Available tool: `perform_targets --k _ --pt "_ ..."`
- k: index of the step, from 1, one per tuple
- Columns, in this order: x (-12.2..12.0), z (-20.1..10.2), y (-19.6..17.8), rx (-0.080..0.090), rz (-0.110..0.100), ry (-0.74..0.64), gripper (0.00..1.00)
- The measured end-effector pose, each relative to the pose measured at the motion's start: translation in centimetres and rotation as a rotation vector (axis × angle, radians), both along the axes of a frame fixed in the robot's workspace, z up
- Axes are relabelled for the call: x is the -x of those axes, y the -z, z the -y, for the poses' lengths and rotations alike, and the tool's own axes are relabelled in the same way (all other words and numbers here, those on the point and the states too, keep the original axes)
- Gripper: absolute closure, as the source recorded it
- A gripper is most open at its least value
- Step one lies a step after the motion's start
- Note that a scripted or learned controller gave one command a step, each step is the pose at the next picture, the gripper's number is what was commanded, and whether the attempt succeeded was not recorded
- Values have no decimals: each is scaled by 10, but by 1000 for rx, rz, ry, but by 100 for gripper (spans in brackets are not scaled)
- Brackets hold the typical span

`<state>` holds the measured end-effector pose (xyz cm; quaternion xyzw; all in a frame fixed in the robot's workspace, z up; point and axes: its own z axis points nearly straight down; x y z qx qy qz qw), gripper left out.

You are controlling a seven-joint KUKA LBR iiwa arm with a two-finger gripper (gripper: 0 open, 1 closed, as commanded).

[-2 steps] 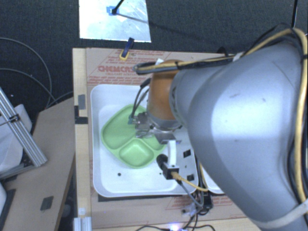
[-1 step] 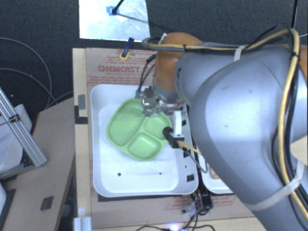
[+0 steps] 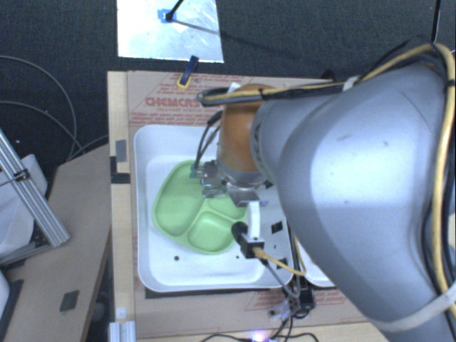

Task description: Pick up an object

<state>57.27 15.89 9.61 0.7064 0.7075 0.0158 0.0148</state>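
A light green plate (image 3: 179,209) with divided compartments lies in the left white bin (image 3: 153,155), filling much of its middle. My gripper (image 3: 208,179) hangs below the orange band, low over the plate's upper right part, close to its rim. The wrist hides the gripper's tips, and I cannot tell whether it touches the plate. Nothing is visibly held.
The grey arm covers most of the right bin, leaving a sliver (image 3: 318,278) at the bottom. Cardboard (image 3: 164,102) lies under the bins. A small blue and yellow tool (image 3: 188,71) sits at its far edge, below a silvery sheet (image 3: 169,20). An aluminium frame (image 3: 32,198) stands at the left.
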Motion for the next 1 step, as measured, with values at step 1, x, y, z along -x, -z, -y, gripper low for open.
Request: perform_targets --k 1 --pt "-64 6 2 -10 -63 -8 100"
